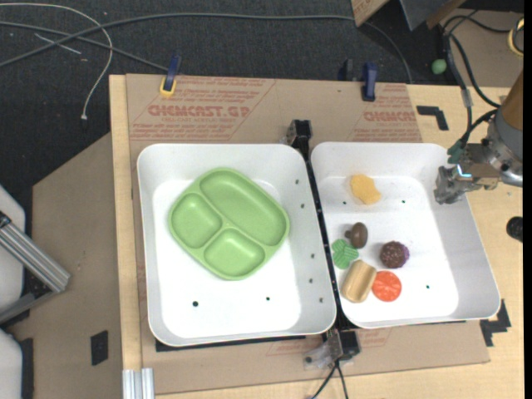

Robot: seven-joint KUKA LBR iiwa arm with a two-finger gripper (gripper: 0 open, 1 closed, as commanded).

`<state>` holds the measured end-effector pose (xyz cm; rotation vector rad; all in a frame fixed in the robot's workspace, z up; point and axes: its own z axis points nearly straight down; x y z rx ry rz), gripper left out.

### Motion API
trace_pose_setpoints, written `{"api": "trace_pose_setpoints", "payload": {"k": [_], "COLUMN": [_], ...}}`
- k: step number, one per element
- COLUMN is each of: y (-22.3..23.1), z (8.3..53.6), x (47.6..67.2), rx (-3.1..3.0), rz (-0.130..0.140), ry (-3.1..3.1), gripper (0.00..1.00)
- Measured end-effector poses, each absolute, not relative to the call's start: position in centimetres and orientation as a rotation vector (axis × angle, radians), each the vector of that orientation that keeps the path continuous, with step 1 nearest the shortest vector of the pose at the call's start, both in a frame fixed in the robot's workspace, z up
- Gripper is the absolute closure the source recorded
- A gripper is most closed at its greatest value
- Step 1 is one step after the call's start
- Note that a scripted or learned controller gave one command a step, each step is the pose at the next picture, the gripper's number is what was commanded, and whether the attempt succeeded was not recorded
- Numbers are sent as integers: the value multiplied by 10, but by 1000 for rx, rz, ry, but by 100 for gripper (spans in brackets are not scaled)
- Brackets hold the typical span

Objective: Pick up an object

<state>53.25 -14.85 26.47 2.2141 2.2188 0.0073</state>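
gripper (449, 183) at right bin (465, 248) upper right rim | jaw state: cannot tell | tan cylinder (359, 281) near bin's lower edge, long axis running upper-right to lower-left

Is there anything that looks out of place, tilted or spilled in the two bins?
Nothing stands out. The green divided plate lies flat in the left bin, and the small food items, such as the yellow piece, sit in the right bin.

arm (514, 131): grey, tan upper | gripper (449, 185): silvery metal, perhaps cabled
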Motion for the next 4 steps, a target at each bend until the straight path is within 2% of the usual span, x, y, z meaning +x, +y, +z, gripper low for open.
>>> {"api": "trace_pose_setpoints", "payload": {"k": [2, 3, 4], "y": [-42, 6, 56], "z": [272, 262, 240], "x": [556, 556, 566], "rx": [2214, 2218, 2218], "rz": [4, 0, -2], "ry": [2229, 2231, 2231], "gripper": [100, 100, 100]}}
